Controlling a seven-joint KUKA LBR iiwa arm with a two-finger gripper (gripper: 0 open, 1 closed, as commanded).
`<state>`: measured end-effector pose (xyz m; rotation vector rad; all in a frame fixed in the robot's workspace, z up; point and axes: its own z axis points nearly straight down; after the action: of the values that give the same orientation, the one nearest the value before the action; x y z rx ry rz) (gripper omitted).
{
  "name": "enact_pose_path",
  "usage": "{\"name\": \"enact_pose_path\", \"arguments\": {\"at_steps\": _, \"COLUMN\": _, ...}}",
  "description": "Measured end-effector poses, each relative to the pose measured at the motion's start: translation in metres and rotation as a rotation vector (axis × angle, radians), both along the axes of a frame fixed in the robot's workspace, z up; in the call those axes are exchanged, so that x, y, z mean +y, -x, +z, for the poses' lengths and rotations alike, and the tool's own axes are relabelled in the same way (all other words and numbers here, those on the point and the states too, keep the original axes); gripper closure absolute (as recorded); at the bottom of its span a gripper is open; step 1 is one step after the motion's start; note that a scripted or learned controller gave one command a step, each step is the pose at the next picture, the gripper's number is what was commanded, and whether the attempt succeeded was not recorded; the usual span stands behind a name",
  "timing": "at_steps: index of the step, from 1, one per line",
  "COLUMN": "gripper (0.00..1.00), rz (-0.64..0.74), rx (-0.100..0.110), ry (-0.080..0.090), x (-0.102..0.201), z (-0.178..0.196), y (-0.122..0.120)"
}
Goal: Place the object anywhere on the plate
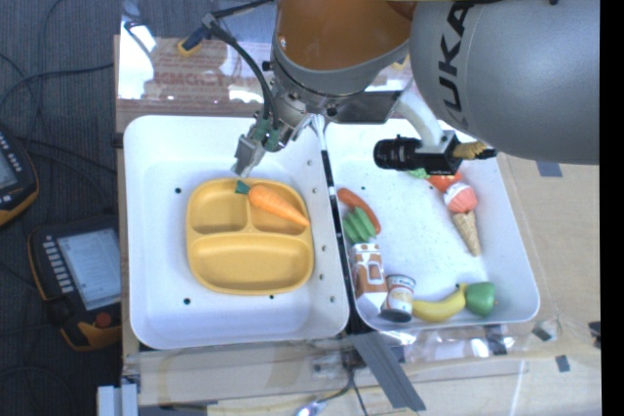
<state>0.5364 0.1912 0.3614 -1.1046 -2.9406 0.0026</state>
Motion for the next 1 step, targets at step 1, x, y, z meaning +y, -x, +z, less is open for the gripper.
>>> {"name": "enact_pose_path", "arguments": {"at_steps": 1, "gripper": 1.0, "rz": 0.22, "rx": 0.001, "ry": -0.002, "x": -0.0042, "z": -0.1106, "y": -0.0177}}
